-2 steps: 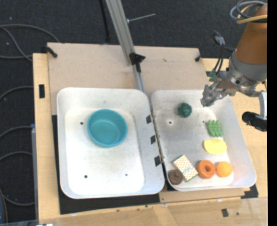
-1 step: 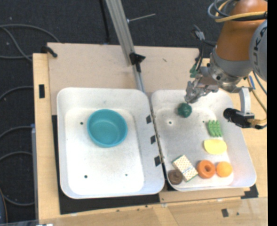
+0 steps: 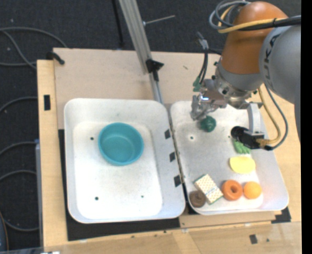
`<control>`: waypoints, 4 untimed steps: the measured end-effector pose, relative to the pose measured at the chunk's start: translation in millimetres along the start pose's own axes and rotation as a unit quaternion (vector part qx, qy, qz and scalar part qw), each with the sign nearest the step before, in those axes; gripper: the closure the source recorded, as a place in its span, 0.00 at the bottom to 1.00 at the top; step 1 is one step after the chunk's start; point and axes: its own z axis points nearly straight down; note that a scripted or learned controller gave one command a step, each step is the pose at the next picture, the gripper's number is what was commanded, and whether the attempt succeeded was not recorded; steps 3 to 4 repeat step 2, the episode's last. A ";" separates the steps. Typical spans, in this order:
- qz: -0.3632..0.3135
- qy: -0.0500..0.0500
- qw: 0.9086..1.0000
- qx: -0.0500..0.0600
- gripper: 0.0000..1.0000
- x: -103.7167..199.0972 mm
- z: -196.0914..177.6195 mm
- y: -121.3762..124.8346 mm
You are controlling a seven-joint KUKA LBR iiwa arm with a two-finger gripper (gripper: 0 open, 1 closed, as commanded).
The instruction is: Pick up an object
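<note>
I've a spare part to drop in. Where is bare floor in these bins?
Left bin: bare all round the teal bowl, widest at its near end. Right bin: a bare patch between green ball and patterned block. Its near end is crowded.

A small dark green ball (image 3: 207, 124) is seen in the right bin (image 3: 195, 155), near its far corner beside the left bin (image 3: 73, 194), just below the gripper (image 3: 201, 109); whether it is touched cannot be told. A yellow piece (image 3: 242, 164), flattish and rounded, is laid toward the outer side, with a light green piece (image 3: 242, 147) just behind it, partly hidden. Along the near edge a brown ring (image 3: 198, 198), a speckled block (image 3: 208, 188) set at a slant, an orange ring (image 3: 231, 190) and an orange ball (image 3: 251, 190) are lined up closely. A teal bowl (image 3: 121, 143) is stood upright in the left bin
</note>
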 end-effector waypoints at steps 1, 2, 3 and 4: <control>-0.001 0.000 1.000 -0.001 1.00 51.3 -1.7 13.3; 0.000 0.000 1.000 -0.001 1.00 99.9 -1.6 18.2; 0.000 0.000 1.000 -0.001 1.00 99.9 -1.6 18.2; 0.000 0.000 1.000 -0.001 1.00 99.9 -1.6 18.2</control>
